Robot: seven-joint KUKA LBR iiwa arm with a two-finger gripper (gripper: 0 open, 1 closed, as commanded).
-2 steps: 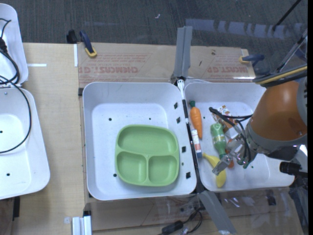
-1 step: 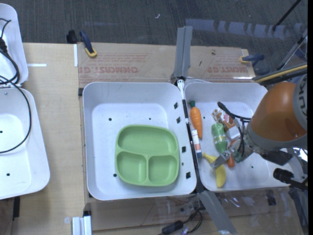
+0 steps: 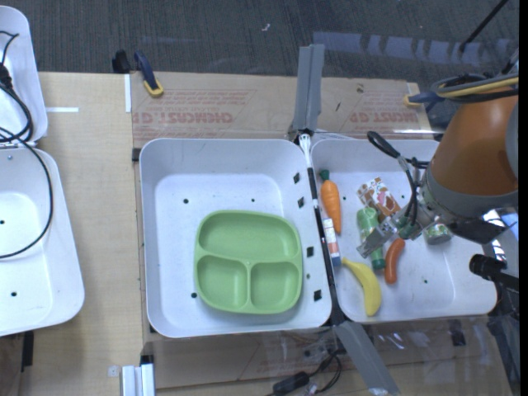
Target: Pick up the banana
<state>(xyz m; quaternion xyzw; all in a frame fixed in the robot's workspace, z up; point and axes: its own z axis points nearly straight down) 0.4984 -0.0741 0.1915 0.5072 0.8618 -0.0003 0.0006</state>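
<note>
The banana [image 3: 365, 284] is yellow and curved, and it lies near the front edge of the right bin [image 3: 462, 299]. My gripper [image 3: 378, 238] hangs low over the middle of that bin, just above and behind the banana's upper end. It is over a green item [image 3: 366, 219] and beside a red-orange sausage-shaped toy [image 3: 393, 261]. The banana lies apart from the gripper. The grey arm with its orange band [image 3: 478, 143] reaches in from the right.
In the right bin there are also a carrot [image 3: 331, 204], a printed snack packet [image 3: 377, 194] and a white marker-like stick [image 3: 332, 243] along the left wall. The left bin [image 3: 165, 221] holds a green divided plate [image 3: 247, 261].
</note>
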